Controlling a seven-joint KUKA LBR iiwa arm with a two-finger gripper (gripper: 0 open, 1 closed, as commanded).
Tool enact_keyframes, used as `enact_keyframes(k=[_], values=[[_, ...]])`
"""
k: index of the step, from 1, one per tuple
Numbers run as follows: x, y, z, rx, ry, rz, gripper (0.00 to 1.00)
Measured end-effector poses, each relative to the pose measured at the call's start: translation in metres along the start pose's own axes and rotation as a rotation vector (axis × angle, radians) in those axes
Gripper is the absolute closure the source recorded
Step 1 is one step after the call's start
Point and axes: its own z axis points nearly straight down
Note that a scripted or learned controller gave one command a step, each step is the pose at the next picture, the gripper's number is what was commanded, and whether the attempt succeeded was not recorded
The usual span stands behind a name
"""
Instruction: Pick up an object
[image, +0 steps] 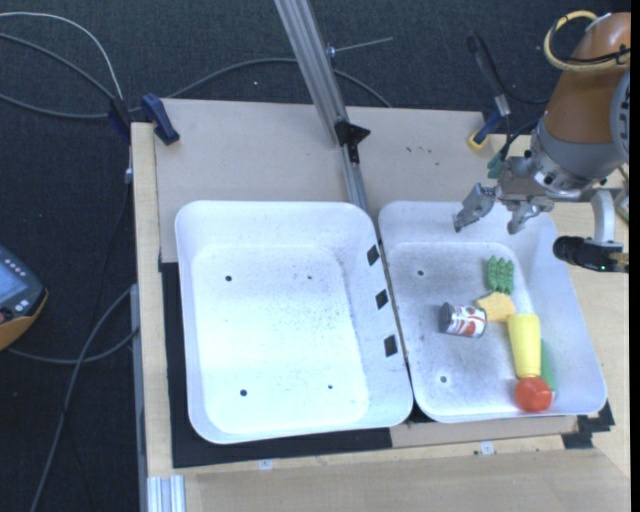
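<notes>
My gripper (497, 213) hangs open over the far edge of the right bin (440, 395), its two fingers spread with nothing between them. Below it in that bin lie a green toy (499, 274), a small yellow piece (495, 305), a red-and-white can on its side (463, 320), a yellow cylinder (525, 345) and a red ball-like object (533, 394). The objects sit apart from the gripper, nearer the bin's right side.
The left bin (200, 300) stands beside the right one, with black clips (381, 298) along the shared rim. A slanted metal rail (318, 75) crosses the bench at the back. Blue clamps (160, 118) mark the bench corners. Cables lie on the floor at left.
</notes>
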Motion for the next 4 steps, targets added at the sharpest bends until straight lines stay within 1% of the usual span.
enact_keyframes(k=[1,2,3,4], values=[[0.007,0.001,0.06,0.004,0.001,0.0,0.0],[0.001,-0.003,0.12,0.006,0.001,0.0,0.0],[0.002,-0.003,0.124,0.001,0.0,0.0,0.0],[0.002,-0.003,0.114,0.0,0.0,0.0,1.0]])
